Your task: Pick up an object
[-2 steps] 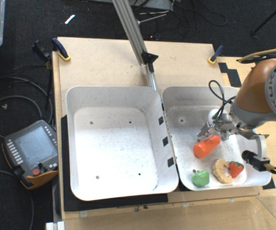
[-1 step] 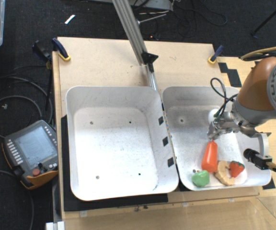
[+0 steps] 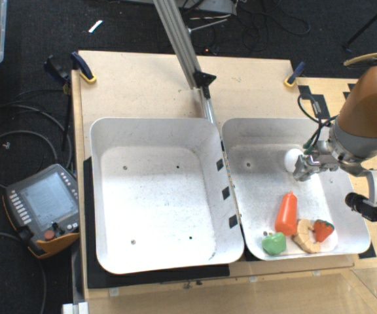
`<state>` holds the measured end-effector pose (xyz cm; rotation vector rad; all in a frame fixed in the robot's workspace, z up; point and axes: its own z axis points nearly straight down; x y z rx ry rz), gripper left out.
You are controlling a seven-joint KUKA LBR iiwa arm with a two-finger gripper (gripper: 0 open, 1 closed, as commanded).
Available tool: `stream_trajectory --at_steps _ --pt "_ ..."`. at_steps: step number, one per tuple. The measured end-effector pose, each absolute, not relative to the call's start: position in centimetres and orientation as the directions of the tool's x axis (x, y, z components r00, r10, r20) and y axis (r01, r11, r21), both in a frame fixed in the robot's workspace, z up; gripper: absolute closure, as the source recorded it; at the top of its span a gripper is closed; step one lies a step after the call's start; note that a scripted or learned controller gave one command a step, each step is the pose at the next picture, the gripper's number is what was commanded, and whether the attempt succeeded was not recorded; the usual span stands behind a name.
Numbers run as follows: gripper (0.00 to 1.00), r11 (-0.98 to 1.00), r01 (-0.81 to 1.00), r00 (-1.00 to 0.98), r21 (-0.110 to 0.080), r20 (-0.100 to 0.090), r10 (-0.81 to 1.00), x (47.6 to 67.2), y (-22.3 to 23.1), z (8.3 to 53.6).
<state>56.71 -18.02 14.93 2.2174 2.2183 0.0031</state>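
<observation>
Bench (image 3: 149, 77): light wooden board, square-cut, set over a dark carpeted floor.

Directly on it:
- Left bin (image 3: 103, 195), shallow, white, speckled, filling most of the bench's left half down to the near edge.
- Right bin (image 3: 254, 136), the same kind, touching the left bin along the middle line, reaching to the near right corner.
- Black mat (image 3: 93, 273), showing under the left bin along the left and near edges.
- Clamp (image 3: 84, 67), blue and yellow, at the far left corner.
- Second clamp (image 3: 294, 74), same colours, on the far edge toward the right.
</observation>
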Motion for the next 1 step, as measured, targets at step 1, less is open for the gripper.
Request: stream_trajectory --at_steps 1 --pt "1.00 0.003 1.000 -0.003 0.005 -0.002 1.000 57.47 -17.83 19.42"
